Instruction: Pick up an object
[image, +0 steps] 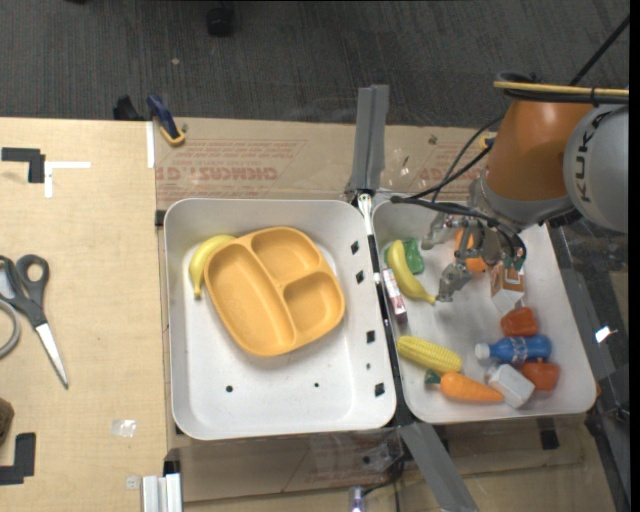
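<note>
the gripper hangs in the right bin; i cannot tell its state. a banana lies just left, corn and carrot below. descending here risks bare floor.

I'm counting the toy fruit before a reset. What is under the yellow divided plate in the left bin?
A banana pokes out from beneath the yellow divided plate at its upper left edge. Its remaining length is covered, and anything else beneath the plate cannot be seen.
</note>
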